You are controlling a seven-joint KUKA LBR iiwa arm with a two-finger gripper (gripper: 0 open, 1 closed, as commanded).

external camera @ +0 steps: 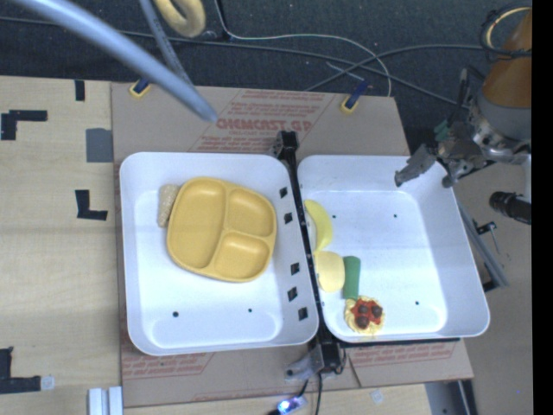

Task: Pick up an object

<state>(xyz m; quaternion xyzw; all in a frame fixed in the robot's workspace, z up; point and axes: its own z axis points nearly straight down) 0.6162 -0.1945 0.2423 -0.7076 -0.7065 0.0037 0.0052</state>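
Camera view: the jaws hang at the right bin's upper right corner, nothing visibly between them; whether parted I cannot tell. The green cylinder lies down-left of them, long axis near upright in frame.

This is a robotics lab or test bench. Two shallow white bins sit side by side on a printed cardboard sheet laid over a pale wooden benchtop. Black cables trail across dark carpet at twelve o'clock, black tape marks dot the wood at nine o'clock, and the arm stands at two o'clock.
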